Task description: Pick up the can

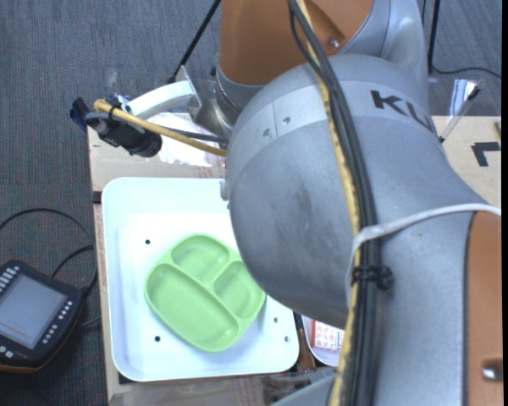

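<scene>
The grey KUKA arm (347, 167) bulks across the middle and right of the camera view, its orange band (271, 24) at twelve o'clock and a bundle of black and yellow cables (343, 142) running down its casing. The gripper is hidden under the arm's body, so whether it is open or closed, or has hold of anything, cannot be told.

At seven o'clock lies a shallow white bin (123, 227). In it rests a light green divided plate (205, 292) with three compartments, lying flat toward the bin's right side, its upper right edge just under the arm.

At five o'clock, just beside the bin's right rim and below the arm, a small patch of red and white print (326, 337) shows; it may be the can, but too little is visible to be sure.

At eight o'clock, on the dark floor (34, 74) well apart from the bin, sits a handheld control pendant (25, 315) with a grey screen.
</scene>
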Controlling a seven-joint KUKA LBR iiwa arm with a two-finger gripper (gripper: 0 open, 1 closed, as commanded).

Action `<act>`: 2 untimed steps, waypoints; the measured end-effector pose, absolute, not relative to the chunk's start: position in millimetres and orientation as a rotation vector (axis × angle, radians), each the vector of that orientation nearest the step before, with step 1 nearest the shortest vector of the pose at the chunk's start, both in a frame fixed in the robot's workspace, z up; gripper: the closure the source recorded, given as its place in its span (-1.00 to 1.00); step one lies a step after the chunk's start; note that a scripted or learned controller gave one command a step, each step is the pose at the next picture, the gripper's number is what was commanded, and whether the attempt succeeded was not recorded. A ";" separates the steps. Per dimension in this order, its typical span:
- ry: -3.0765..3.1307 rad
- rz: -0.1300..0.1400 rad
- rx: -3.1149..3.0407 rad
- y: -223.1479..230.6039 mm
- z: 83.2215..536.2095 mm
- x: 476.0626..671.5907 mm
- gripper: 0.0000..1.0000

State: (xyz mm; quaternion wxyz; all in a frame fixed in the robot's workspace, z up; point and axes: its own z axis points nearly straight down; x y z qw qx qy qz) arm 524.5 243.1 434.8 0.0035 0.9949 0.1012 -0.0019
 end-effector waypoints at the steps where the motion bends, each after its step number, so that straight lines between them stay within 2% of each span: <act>1: 0.268 0.003 3.128 230.7 438.3 483.4 1.00; 2: 0.267 0.003 3.130 230.3 438.9 483.4 -1.00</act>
